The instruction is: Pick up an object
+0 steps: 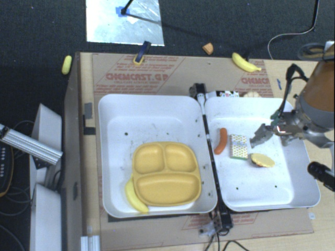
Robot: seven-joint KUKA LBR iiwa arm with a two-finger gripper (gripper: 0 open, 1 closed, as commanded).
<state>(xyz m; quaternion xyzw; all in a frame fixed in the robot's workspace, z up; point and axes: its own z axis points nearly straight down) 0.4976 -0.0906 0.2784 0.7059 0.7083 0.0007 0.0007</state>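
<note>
In the right-hand bin [301,192], near its far right corner, the hand [260,136] hangs low over the white floor, carried by the grey arm [314,103] with its orange band. Whether the hand is open or closed cannot be told at this angle, and nothing is seen held in it. Just below and beside it lies a round tan biscuit-like piece [262,160]; to the left of that, close by, a chequered yellow block [239,146], and further left an orange sausage [221,140] near the bin's inner wall. All three lie flat on the bin floor, so the pick appears not yet made: descent, closing and lifting seem to remain, and the biscuit-like piece or the block looks the likeliest target. In the left-hand bin [112,140] rests a yellow divided tray [166,172], with a banana [134,197] touching its near left edge. Both bins sit on brown board covering the table [172,72]. Beyond it, on dark carpet [42,25], lie a second banana [245,62], a small orange piece [208,48], a yellow piece [66,64] and a shiny sheet [124,14].
</note>
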